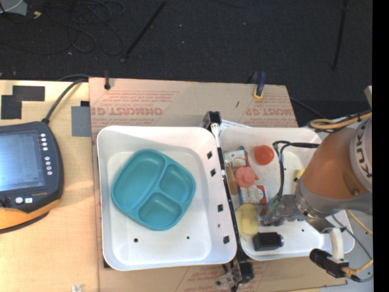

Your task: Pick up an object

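reaching in low over the right bin [285,251], the gripper [271,213] sits at the end of the grey and orange arm [333,169], down among the clutter there. whether it is spread or closed cannot be told, since the wrist and cabling cover it, and nothing can be seen held in it. just beside the gripper, on the side away from the arm, lies a pale yellow rounded object [247,218], close enough that they may touch. directly below the gripper in the view, near the bin's front wall, rests a small black block [267,241]. beyond the gripper toward the back of the bin stands a pink bottle-like item [245,177] over a printed carton [251,193], and further back a red round object [263,155]. well apart from the gripper, past the divider between the bins, the left bin [115,248] carries a teal divided plate [154,188] with three compartments. far off on the bench's edge sits a control pendant [25,169].
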### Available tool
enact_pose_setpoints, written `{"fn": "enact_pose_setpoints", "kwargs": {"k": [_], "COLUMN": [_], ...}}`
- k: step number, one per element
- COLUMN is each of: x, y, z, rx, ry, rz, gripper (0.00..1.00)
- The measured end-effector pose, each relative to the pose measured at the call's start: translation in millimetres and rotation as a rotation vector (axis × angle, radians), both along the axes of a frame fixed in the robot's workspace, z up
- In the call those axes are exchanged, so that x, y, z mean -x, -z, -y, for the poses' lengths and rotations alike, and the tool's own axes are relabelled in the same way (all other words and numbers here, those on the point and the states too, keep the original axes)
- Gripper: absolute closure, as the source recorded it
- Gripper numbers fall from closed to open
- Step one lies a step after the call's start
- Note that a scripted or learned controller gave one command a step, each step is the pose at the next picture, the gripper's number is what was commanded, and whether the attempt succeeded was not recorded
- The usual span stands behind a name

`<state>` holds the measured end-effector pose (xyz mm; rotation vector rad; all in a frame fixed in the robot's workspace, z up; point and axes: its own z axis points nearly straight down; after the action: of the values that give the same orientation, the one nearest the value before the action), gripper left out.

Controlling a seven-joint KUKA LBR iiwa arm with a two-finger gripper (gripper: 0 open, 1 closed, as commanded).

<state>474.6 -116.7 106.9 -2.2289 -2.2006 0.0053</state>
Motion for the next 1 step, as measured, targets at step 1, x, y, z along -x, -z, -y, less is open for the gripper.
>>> {"fn": "enact_pose_setpoints", "kwargs": {"k": [1], "x": [0.1], "y": [0.4], "z": [-0.1], "rx": [0.0], "ry": [-0.001], "rz": [0.0], "gripper": [0.0]}}
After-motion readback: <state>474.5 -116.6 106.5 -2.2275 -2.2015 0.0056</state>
